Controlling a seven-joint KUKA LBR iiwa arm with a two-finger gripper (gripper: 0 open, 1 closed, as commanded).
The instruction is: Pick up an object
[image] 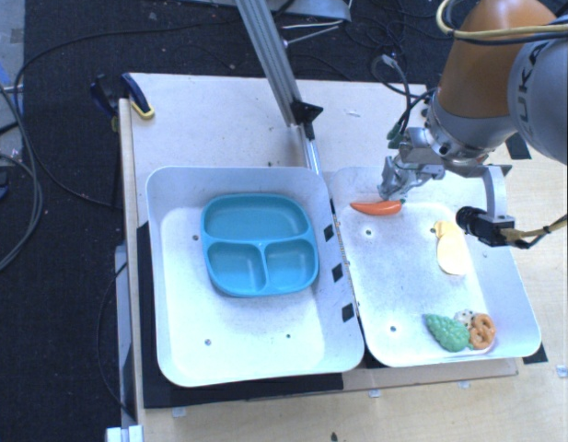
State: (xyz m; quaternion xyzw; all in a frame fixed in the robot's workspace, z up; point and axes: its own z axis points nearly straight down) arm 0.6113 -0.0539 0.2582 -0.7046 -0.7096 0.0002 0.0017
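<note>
Fingers: pointing down at the far edge of the right bin, tips just above or touching the orange carrot-shaped toy; I cannot tell if they are apart or closed.
Tabletop: pale board, it carries both bins.
Left bin: shallow white tray, it holds the blue plastic plate with three compartments.
Right bin: shallow white tray beside the left one.
Pale yellow banana-like piece: near the right wall.
Green leafy toy: near corner, touching a small brown pretzel-shaped piece.
Orange carrot-shaped toy: lying flat, far side of the right bin.
</note>
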